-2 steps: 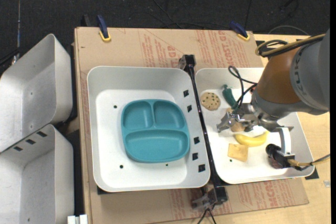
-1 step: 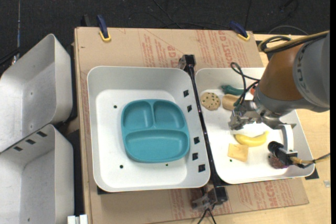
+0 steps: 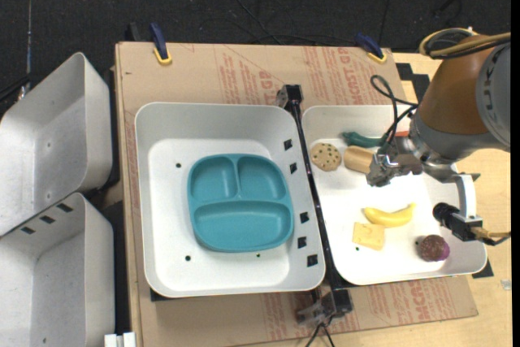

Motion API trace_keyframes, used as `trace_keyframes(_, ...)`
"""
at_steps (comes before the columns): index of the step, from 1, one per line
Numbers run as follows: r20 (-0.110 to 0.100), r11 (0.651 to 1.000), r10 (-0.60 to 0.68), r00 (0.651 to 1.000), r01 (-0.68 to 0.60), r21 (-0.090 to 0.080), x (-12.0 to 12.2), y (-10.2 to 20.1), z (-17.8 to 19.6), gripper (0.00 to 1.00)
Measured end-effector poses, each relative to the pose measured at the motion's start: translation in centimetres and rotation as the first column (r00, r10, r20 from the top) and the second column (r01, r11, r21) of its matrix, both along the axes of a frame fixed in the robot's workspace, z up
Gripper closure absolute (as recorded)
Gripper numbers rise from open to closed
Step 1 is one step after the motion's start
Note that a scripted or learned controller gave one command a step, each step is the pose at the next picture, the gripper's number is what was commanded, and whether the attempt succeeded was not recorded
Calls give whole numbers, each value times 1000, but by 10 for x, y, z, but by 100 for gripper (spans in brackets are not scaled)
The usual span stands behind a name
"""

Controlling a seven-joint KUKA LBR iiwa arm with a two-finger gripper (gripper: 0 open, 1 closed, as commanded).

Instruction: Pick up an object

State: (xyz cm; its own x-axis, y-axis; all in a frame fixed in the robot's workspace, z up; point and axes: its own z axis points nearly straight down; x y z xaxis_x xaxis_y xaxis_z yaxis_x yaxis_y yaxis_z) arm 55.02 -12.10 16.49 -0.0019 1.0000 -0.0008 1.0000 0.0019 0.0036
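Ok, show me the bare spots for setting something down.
Left bin: bare white margin around the teal divided plate. Right bin: free strip left of the cheese; crowded from cookie to banana and gripper.

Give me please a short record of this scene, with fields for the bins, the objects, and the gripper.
left bin: holds a teal divided plate
right bin: cookie, banana, yellow cheese piece, dark purple fruit, tan object, teal object
gripper: low over the right bin, beside the tan object, above the banana in the view
arm: enters from the right
held object: none visible between the fingers
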Motion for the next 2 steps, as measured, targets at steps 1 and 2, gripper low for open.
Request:
trace_keyframes(1,0,1000,-2,1000,2,-1,-1,-10,48,100)
trace_keyframes(2,0,1000,1,1000,-1,0,-7,-5,94,100)
